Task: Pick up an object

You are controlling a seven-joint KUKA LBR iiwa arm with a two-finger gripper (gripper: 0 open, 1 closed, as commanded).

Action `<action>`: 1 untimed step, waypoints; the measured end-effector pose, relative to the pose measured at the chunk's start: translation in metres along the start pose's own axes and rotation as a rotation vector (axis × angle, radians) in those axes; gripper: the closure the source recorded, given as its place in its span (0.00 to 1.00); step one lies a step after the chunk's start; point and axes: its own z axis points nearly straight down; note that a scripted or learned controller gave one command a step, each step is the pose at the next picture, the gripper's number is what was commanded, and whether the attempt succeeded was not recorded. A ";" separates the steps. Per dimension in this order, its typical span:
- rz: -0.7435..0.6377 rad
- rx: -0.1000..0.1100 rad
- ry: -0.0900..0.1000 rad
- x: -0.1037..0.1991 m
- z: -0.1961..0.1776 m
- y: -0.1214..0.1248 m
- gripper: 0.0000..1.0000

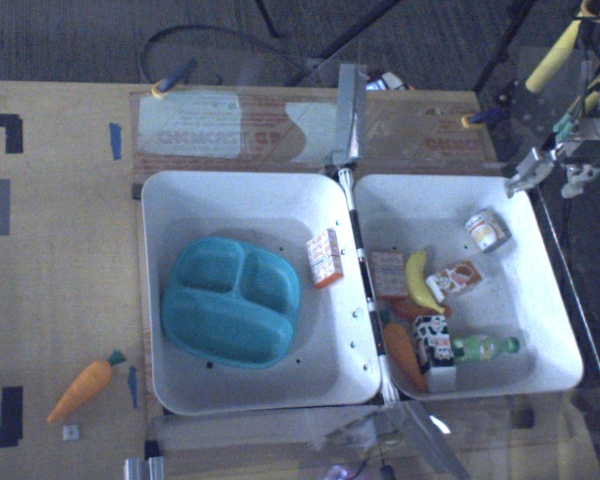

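Note:
The right bin [546,268] holds a yellow banana [417,280], a small can [486,231], a brown and white carton [455,279], a pink carton [387,273], a carrot [403,355], a black and white carton [435,341] and a green bottle [485,346]. In the left bin [160,203] lie a teal divided plate [232,301] and a small orange and white carton [324,258]. My gripper [528,173] hangs over the right bin's far right corner, apart from every object, with nothing seen in it.
Another carrot [80,388] lies on the bench outside the left bin, at the front left. A metal divider [346,118] and cardboard sheets stand behind the bins. Cables and tripod legs cross the floor beyond.

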 end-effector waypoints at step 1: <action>0.041 0.001 0.000 0.025 0.137 -0.014 0.00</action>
